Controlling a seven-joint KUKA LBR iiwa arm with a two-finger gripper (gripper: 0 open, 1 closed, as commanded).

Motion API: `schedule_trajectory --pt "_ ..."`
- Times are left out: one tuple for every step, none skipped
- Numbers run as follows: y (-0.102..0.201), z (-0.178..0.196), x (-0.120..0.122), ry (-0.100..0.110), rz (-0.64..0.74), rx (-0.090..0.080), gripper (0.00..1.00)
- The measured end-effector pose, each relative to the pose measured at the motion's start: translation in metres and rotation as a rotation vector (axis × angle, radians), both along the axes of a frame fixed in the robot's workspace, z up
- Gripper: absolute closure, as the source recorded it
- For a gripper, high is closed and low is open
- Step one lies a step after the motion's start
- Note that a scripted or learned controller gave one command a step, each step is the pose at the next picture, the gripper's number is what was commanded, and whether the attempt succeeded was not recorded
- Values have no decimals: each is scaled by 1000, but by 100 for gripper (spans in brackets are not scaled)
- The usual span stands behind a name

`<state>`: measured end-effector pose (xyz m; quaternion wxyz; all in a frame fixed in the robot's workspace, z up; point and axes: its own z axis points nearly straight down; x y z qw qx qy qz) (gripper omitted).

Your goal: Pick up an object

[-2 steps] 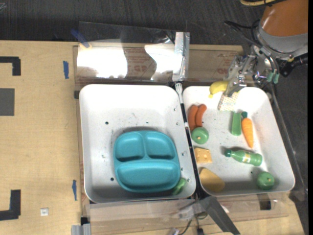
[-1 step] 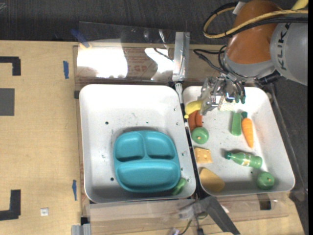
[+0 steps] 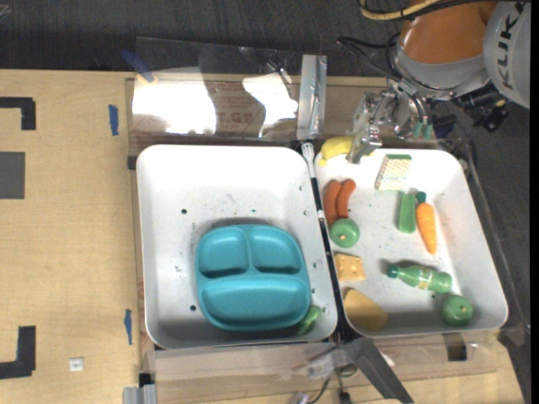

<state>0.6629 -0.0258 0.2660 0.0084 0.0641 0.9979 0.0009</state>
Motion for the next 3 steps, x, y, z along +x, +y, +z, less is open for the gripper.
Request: schedule_trajectory --pt "-7 17 1 6 129 -3 100" --pt "-61 20 5 6 449 -7 100" --pt "-36 27 5 5 502 -7 100"
